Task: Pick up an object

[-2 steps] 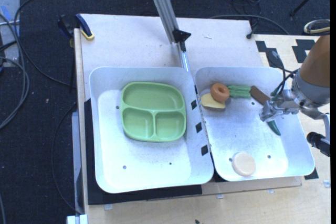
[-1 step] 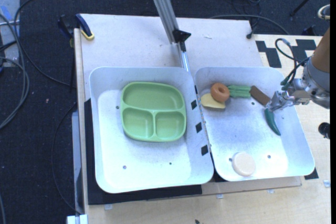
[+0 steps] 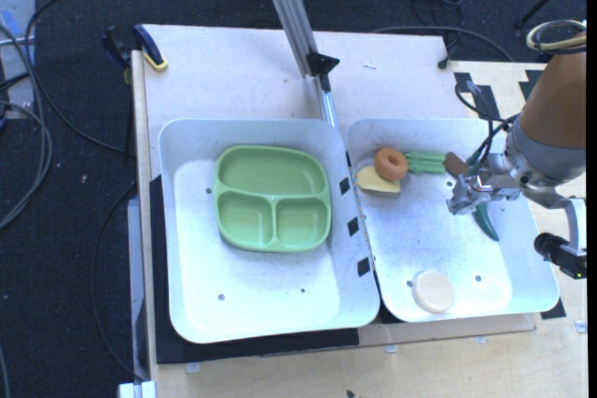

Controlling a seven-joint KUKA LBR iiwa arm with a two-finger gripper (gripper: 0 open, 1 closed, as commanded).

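Landmark: right white bin.

Near edge of it: round cream plastic disc, lying flat.

Mid-bin, right side: gripper low over the floor; whether anything is gripped, cannot tell. Dark green curved piece just beside it.

Far-left corner: orange ring-shaped doughnut toy touching pale yellow wedge, light green stalk alongside.

Left of the bin: green 3-compartment plastic tray.

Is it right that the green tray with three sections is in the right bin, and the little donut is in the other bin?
Not quite. The camera view shows the green tray in the left bin, not the right one. The donut is in the other bin, the right bin, resting on a pale yellow piece.
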